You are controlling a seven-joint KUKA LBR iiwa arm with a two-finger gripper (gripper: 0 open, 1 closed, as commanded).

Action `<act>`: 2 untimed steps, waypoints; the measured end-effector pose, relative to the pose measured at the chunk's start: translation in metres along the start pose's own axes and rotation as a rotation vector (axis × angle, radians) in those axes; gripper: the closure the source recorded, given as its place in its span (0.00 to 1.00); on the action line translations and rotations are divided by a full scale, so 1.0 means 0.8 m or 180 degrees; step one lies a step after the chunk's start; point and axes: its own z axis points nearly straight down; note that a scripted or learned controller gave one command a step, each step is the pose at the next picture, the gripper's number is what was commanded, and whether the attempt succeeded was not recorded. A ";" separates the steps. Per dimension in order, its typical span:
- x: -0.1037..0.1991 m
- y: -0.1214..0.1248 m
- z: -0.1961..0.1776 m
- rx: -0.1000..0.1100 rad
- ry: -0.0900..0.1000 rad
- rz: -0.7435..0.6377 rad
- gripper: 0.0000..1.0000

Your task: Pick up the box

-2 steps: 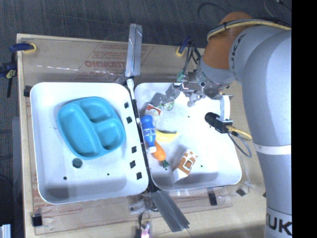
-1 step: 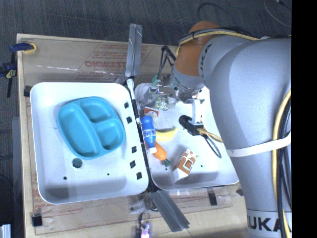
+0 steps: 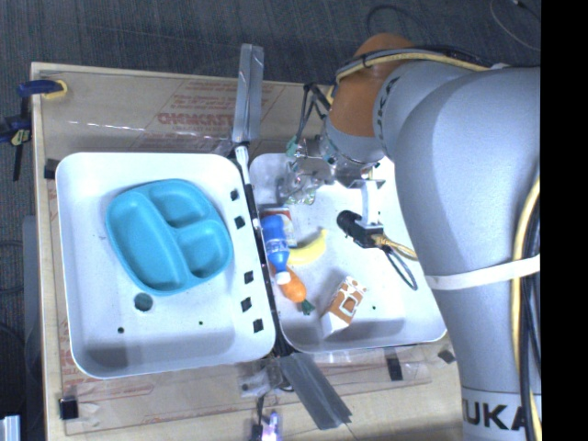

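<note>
The box [image 3: 344, 301] is small, brown and white, and lies tilted near the front of the right bin [image 3: 418, 324]. My gripper [image 3: 299, 178] hangs over the far left corner of that bin, well behind the box and apart from it. A blue bottle and a banana lie between the gripper and the box. Nothing shows between the gripper and the bin floor under it.
A blue bottle [image 3: 274, 234] lies along the right bin's left wall, with a yellow banana [image 3: 311, 246] beside it and an orange carrot-like toy [image 3: 293, 288] in front. The left bin [image 3: 83, 338] holds a blue divided plate [image 3: 170, 234] and a small dark round piece [image 3: 142, 302].
</note>
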 end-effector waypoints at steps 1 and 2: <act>0.001 0.000 0.001 0.0002 0.0003 -0.0004 0.00; -0.072 0.014 0.017 -0.0048 0.0028 -0.0241 0.00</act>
